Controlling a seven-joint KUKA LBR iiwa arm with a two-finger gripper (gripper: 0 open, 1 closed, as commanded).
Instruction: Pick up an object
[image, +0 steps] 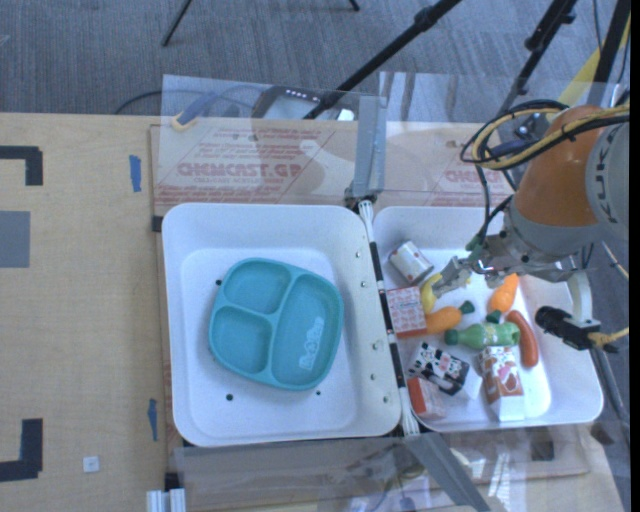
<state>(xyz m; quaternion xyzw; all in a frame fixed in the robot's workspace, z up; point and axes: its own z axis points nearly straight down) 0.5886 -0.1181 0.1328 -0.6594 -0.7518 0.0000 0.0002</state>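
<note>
Teal plate (276, 322), white bins (190, 300), orange carrot (442, 320), black-and-white spotted box (438, 367)

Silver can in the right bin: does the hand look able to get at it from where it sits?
Probably yes. The silver can lies at the pile's upper-left edge with nothing on top, and the hand hovers just to its right, with bare bin floor between them.

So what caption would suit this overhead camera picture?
Grey-and-orange arm reaching over the right bin of toy food, beside a teal divided plate in the left bin.

Small toy foods (468, 340) lie jumbled in the right bin (575, 395)
</note>
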